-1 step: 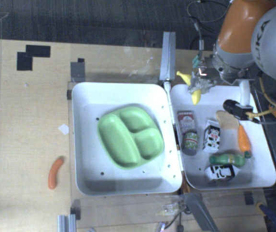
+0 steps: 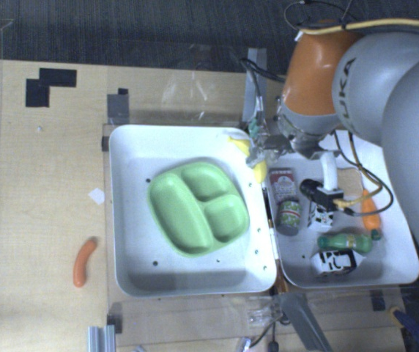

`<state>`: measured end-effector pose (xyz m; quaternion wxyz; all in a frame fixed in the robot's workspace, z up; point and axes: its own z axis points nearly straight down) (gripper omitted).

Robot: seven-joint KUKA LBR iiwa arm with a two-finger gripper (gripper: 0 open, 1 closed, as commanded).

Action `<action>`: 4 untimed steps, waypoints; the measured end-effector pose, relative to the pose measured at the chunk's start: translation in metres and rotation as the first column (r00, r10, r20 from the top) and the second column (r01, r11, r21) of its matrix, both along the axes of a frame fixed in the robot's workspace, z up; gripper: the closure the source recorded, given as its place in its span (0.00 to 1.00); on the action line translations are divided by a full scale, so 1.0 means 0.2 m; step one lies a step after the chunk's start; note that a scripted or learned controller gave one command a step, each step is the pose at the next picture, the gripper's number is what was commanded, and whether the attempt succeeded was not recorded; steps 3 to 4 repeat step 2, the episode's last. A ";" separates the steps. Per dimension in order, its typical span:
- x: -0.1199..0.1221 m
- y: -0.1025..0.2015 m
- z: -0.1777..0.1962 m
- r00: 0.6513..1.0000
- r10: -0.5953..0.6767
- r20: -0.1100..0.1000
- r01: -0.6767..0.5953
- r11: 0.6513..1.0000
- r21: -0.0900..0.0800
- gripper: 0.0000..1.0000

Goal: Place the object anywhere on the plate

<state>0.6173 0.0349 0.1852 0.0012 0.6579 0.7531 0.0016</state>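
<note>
I saw the gripper [image 2: 259, 147] over the left bin's [image 2: 129, 167] far right corner, beside a yellow object [image 2: 240, 144]; its grip state I could not tell. The green plate [image 2: 198, 207] sat mid-bin.

Hand [image 2: 257, 151] above bins' divide, yellow object [image 2: 240, 145] beside; green plate [image 2: 198, 208] in left bin [image 2: 132, 270].
</note>
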 end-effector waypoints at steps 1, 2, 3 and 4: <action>-0.07 0.37 0.00 0.997 0.078 0.000 -0.078 0.997 0.000 1.00; -0.07 0.37 0.00 0.997 0.077 0.000 -0.077 0.997 0.000 0.00; -0.07 0.37 0.00 0.997 0.077 0.000 -0.077 0.997 0.000 0.00; -0.07 0.37 0.00 0.997 0.077 0.000 -0.077 0.997 0.000 0.00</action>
